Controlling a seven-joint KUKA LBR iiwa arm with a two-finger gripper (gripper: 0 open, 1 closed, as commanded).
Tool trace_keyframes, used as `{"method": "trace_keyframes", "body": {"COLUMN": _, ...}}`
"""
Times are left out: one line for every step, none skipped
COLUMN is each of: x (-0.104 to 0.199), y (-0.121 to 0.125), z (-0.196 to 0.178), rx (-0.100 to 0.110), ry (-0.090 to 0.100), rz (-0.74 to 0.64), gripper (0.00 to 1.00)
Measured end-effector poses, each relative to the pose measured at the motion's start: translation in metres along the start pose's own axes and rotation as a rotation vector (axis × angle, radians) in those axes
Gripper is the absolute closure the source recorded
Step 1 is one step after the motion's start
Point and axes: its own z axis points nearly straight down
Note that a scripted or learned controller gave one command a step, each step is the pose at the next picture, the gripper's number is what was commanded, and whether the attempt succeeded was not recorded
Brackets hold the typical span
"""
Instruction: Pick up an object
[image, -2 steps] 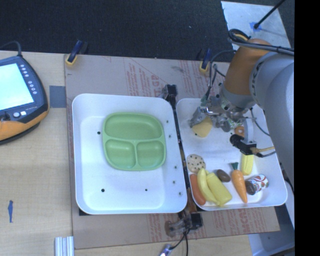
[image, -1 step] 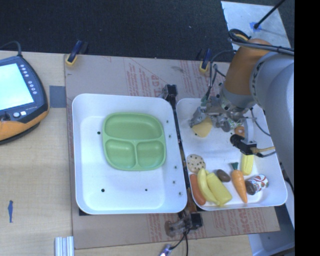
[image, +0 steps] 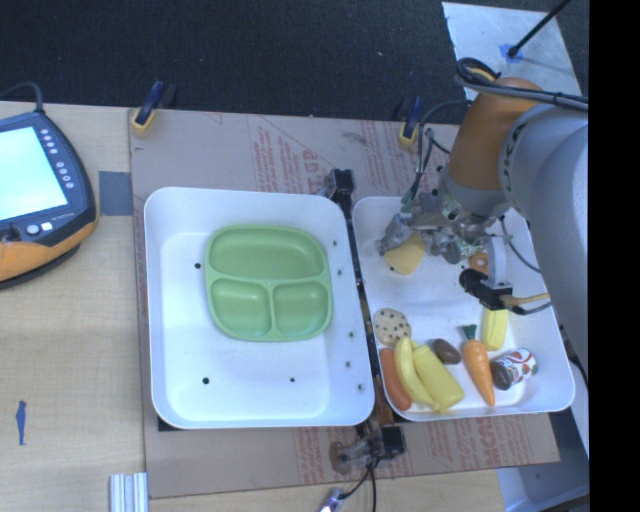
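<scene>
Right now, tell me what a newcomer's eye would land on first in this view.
The green divided plate stands out, lying in the middle of the left white bin. Next comes the cluster of toy food along the near edge of the right bin, including a carrot and a cookie. Above it, the claw of the grey arm hangs by a pale yellow piece.

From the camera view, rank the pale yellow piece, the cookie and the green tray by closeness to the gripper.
1. Pale yellow piece, right at the gripper.
2. Cookie, lower in the right bin.
3. Green tray, across in the left bin.
</scene>
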Motion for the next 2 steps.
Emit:
{"method": "trace_keyframes", "body": {"x": -0.0008, "y": 0.0001, "z": 0.0000, "rx": 0.000, "ry": 0.000, "rz": 0.000, "gripper": 0.00}}
{"method": "trace_keyframes", "body": {"x": 0.0014, "y": 0.0000, "z": 0.0000, "rx": 0.000, "ry": 0.000, "rz": 0.000, "gripper": 0.00}}
